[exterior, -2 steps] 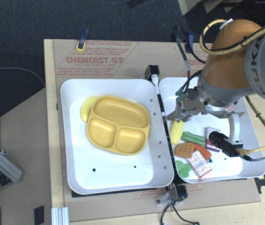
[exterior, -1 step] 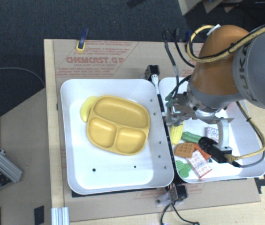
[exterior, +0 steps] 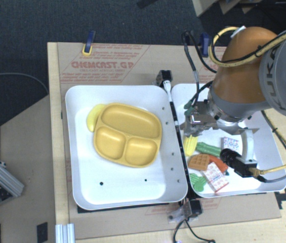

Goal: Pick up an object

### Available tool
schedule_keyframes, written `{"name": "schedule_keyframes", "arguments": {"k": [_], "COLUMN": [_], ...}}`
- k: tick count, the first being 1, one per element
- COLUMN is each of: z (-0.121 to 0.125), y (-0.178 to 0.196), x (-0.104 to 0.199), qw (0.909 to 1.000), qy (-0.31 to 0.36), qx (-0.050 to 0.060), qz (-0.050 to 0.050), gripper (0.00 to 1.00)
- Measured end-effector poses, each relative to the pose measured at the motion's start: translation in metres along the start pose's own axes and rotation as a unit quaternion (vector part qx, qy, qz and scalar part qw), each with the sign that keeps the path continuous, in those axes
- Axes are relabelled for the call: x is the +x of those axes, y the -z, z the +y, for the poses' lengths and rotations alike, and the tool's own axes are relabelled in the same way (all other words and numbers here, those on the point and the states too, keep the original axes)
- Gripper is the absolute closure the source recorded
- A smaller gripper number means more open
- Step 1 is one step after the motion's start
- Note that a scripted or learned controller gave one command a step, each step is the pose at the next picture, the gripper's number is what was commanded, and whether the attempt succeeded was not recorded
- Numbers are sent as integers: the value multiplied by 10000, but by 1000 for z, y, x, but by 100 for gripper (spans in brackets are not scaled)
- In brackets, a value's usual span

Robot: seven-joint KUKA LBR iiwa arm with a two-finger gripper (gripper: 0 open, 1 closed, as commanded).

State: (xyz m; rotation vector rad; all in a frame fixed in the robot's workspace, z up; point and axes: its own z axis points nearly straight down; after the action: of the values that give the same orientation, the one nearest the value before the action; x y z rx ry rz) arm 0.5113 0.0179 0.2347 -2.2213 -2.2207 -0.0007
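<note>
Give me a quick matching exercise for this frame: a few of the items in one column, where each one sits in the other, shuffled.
Items:
1. yellow divided plate
2. corn cob
3. waffle piece
4. yellow clamp

Places:
A. right bin, against its left wall
B. far edge of the cardboard sheet, outside the bins
C. left bin
D. right bin, just nearer the camera than the green piece

Pairs: 1-C, 2-A, 3-D, 4-B

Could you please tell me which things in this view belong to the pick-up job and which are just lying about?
Belonging to the job:
- hand, over the right bin
- toy corn
- toy waffle
- green toy vegetable
- small printed packet

Just lying about:
- yellow divided plate in the left bin
- cardboard sheet
- cables
</note>
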Motion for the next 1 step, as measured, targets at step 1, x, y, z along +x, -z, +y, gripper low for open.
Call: {"name": "schedule_keyframes", "arguments": {"k": [1], "z": [11], "y": [-13], "x": [-8], "qw": [10000], "qy": [-6], "qx": [14], "qz": [-6], "gripper": [100]}}
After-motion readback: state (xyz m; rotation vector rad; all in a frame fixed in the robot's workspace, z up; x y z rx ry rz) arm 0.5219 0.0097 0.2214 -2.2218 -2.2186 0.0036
